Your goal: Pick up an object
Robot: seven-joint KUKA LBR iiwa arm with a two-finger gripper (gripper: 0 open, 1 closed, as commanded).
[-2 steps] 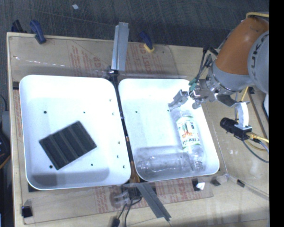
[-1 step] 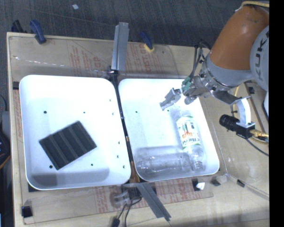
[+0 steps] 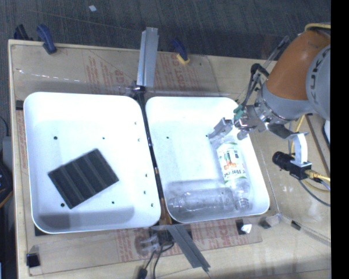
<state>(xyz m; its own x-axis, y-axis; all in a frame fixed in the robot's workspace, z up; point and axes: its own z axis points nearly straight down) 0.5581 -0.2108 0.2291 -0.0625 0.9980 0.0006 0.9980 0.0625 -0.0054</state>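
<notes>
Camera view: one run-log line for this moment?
gripper: above labelled bottle, right bin | clear bottle: front wall | black pad: left bin

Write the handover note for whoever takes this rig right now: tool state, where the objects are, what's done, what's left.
Tool: over the right bin, near its upper right, just above the labelled bottle; nothing visibly held.
Right bin: labelled bottle along the right side; clear bottle lying across the near end.
Left bin: dark ribbed panel lying flat.
Done: arm brought over the right bin.
Left: grasp and lift an object; the labelled bottle seems the closest candidate.
</notes>
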